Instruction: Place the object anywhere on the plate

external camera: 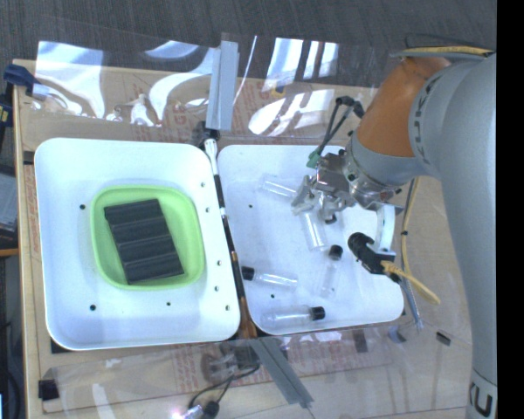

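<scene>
Plate [189,225]: green, in the left bin [57,234], bearing a dark ribbed block [142,240] that leaves only a rim free.
Vials [279,279]: clear, scattered in the right bin [244,168], well apart from the plate.
Gripper [319,199]: low over the vials, likely to pick one; its grip I cannot tell.
Room: two bin walls lie between vials and plate.

Green plate [185,225] bears a dark ribbed block [143,240]; white bins [61,312].
</scene>
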Tool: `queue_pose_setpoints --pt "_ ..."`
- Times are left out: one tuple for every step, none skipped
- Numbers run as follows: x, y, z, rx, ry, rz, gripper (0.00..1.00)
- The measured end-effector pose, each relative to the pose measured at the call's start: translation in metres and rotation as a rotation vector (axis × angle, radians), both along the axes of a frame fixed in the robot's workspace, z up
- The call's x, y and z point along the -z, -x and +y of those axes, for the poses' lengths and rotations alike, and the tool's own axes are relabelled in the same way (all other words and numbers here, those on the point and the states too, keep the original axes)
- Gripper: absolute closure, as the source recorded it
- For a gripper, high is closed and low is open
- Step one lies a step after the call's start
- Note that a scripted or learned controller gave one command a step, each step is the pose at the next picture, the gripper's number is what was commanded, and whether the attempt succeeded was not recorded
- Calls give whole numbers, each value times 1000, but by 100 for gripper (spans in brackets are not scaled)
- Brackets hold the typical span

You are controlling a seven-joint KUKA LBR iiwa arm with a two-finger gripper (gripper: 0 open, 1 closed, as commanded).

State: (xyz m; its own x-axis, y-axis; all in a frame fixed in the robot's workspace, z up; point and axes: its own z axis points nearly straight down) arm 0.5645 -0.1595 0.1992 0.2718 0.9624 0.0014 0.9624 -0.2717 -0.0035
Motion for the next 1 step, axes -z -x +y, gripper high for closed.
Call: queue_pose_setpoints --pt "-1 47 60 -193 0 2 100"
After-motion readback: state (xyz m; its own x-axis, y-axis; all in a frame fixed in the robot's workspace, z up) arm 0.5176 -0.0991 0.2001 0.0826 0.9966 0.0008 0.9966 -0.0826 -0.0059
